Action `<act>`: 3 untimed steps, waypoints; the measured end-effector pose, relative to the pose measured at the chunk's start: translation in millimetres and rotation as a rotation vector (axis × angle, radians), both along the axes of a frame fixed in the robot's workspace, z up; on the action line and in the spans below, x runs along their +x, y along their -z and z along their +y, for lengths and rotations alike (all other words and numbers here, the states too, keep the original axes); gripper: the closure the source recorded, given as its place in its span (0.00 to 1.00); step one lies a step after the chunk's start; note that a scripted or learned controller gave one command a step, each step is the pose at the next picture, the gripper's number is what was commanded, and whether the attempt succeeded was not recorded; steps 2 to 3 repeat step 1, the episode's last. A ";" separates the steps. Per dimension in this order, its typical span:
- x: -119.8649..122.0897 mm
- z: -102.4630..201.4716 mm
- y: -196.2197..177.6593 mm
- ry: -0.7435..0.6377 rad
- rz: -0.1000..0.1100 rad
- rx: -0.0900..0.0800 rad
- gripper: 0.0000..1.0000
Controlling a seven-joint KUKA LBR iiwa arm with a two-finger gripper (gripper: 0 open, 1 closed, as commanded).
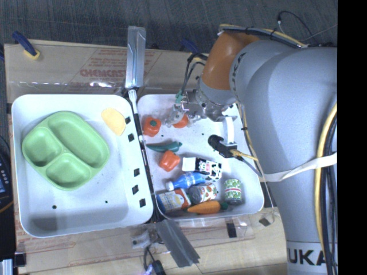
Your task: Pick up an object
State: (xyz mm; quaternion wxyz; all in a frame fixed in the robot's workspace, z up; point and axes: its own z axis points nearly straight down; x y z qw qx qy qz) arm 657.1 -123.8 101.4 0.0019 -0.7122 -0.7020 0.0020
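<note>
The gripper (pixel 179 114) is down in the right bin (pixel 246 205), at about 11 o'clock in it. I cannot tell how the jaws stand. A small orange thing (pixel 182 121) sits right at its tip. A tomato (pixel 151 126) lies just beside, at 9 o'clock. This looks like the grab step. Next it should squeeze the orange thing and lift straight up.

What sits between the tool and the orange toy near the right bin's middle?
The tool is over the right bin's back part. A dark green piece lies between it and the orange toy, just behind the toy; nothing covers the toy from above.
</note>
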 end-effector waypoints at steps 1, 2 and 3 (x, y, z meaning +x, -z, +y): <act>-35.1 59.4 -91.8 0.101 -0.004 -0.001 1.00; -35.1 59.4 -91.8 0.101 -0.004 -0.001 1.00; -35.1 59.4 -91.8 0.101 -0.004 -0.001 1.00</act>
